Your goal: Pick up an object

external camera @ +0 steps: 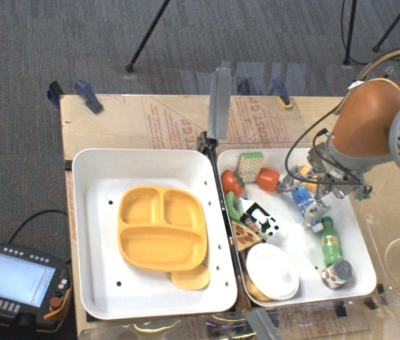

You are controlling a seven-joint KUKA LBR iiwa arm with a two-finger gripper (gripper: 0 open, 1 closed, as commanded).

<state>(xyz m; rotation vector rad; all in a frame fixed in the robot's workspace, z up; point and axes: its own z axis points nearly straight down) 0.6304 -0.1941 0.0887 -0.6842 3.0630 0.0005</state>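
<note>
My gripper (314,207) hangs low over the right bin (364,250), below the arm's orange band (366,122). A blue packet (301,197) lies right beside it on the left, and a green bottle (330,241) lies just below it. Whether anything is held is unclear. Further left in this bin are an orange-red piece (268,179), a red tomato (231,183), a green and orange box (250,165) and a black and white cow toy (261,221).
A white bowl (272,272) and a small can (336,273) sit at the right bin's front. The left bin (90,190) holds a yellow divided plate (163,227) with a yellow disc (191,278) tucked under its front edge. A metal post (219,112) stands between the bins.
</note>
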